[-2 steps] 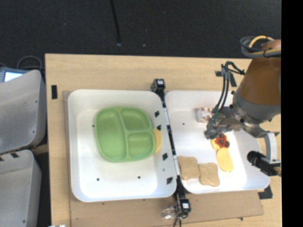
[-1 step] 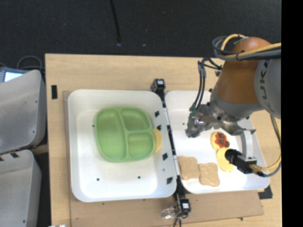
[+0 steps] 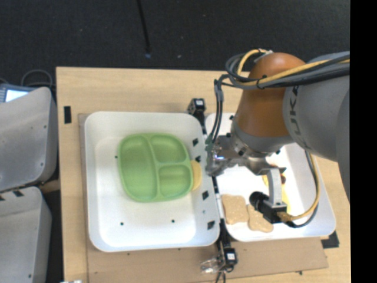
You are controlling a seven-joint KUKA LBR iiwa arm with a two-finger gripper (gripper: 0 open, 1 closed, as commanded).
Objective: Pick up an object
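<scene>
Gripper [image 3: 213,161], grip state indiscernible, hung over the bin rim [image 3: 203,211]; descending there could strike it and miss the tan slices [image 3: 234,209] nearby.

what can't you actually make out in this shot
- Right bin: camera view, the arm covers most of its floor.
- Yellow thing: camera view, just a sliver at the green plate's right edge, too small to name.
- Tan pieces: camera view, too blurred to name.
</scene>
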